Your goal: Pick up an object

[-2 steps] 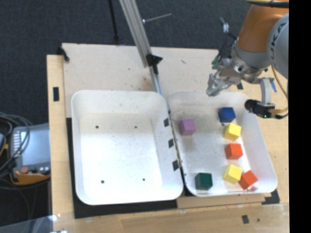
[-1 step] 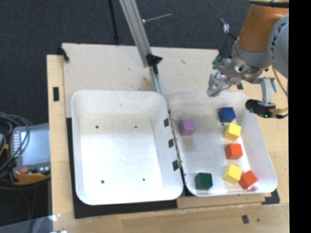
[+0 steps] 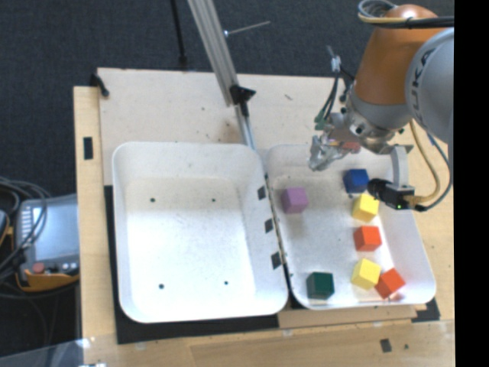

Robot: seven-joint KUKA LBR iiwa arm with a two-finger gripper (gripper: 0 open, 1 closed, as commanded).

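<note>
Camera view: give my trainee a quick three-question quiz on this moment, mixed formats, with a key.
1. True or false: the purple cube lies in the right white bin.
2. Which block lies nearest the gripper? A. dark green cube B. blue cube C. purple cube
3. How many yellow cubes are in the right bin?

Key: 1 true; 2 B; 3 two.

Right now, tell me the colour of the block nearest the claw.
Blue: the block just below the claw in the right bin, seen in the camera view.
</note>
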